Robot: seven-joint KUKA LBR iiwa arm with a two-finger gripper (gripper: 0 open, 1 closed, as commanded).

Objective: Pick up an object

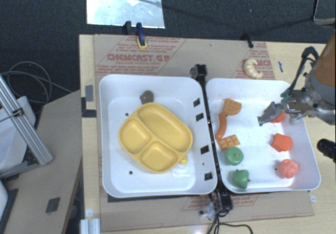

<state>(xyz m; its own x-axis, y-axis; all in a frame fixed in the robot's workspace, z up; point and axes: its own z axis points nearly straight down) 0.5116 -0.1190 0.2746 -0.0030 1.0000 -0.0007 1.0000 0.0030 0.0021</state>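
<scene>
My gripper (281, 116) hangs over the right part of the right bin (262, 188), open, its two dark fingers spread apart. A small red object (279, 118) shows in the gap between them; whether it is touched I cannot tell. Loose in the same bin lie an orange chunk (231, 106), a curved orange strip (221, 125), a waffle-like square (229, 141), a green apple (233, 156), a green pepper (240, 178), an orange-red piece (281, 142) and a pink piece (287, 168).
The left bin (113, 123) holds a yellow divided plate (155, 136) and a small grey-brown object (147, 96). A beige croissant-shaped toy (253, 68) lies on the bench behind the right bin. A metal frame (21, 123) stands at the far left.
</scene>
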